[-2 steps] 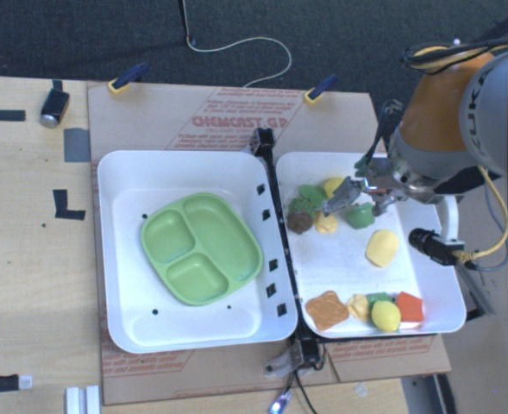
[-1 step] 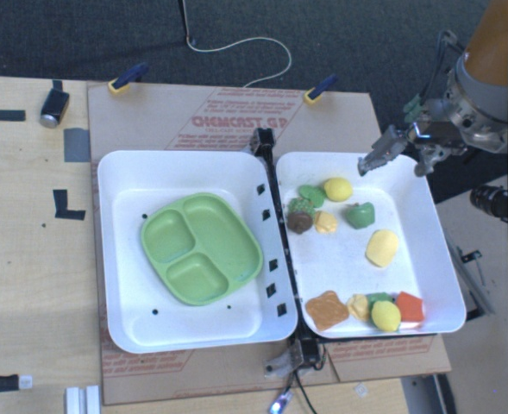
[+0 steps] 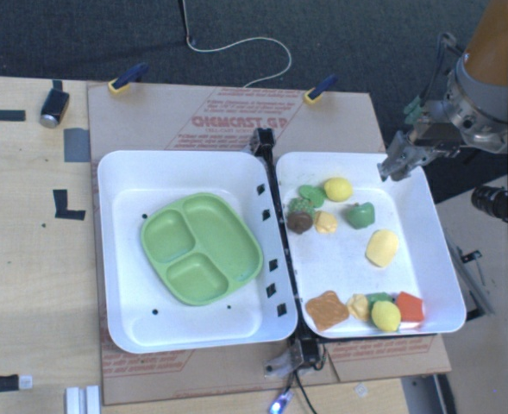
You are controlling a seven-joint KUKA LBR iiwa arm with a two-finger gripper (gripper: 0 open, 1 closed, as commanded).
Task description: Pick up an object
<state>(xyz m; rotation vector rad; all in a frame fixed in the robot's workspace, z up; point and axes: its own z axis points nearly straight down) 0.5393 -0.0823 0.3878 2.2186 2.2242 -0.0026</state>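
- Your tool (image 3: 395, 167) sits at the far right corner of the right bin (image 3: 426, 222), hanging just over its rim. Arm (image 3: 486, 54) comes in from upper right, orange band up top.
- Can't tell if the tool is released or clenched; nothing is visible in it.
- Closest items to the tool, down-left of it inside the right bin: yellow lemon-like piece (image 3: 338, 189), then the green pepper-like piece (image 3: 360, 215) just below that. Both apart from the tool, not touching.
- Further left of the tool, near the divider: dark green leafy piece (image 3: 309, 197), brown round piece (image 3: 299, 222) just under it, and a small pale yellow chunk (image 3: 325, 223) beside the brown one.
- Below the tool, mid bin: pale yellow oval (image 3: 382, 247), lying alone.
- Well below the tool, along the near edge of the bin: brown toast-like piece (image 3: 326, 310), small yellow bit (image 3: 359, 305), yellow ball (image 3: 385, 316) w/ a green piece (image 3: 379, 298) behind it, red block (image 3: 410, 308) touching the ball on its right.
- Far left of the tool: left bin (image 3: 120, 231) w/ a green divided tray (image 3: 201, 247) lying flat, tilted diagonally.
- Both bins rest on a cardboard sheet (image 3: 228, 119) on the bench (image 3: 29, 231); blue-yellow clamps (image 3: 128, 77) on its far edge.
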